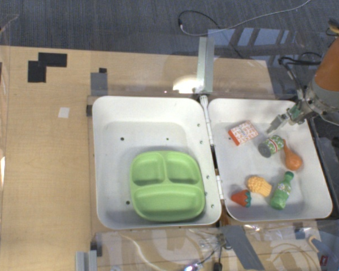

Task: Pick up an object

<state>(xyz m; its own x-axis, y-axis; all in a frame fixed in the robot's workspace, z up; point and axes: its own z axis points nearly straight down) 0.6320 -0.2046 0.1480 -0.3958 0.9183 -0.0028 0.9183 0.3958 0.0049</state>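
In the right bin [322, 205], upper area, below my gripper [283, 121] | fingers: cannot tell | target: grey-and-green toy [272, 145], light, rigid, smooth | grasp across its narrow middle.

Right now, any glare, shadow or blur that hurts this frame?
Camera view: a bright glare spot sits on the bench behind the left bin; the green tray throws a soft shadow; the end effector looks small and slightly blurred.
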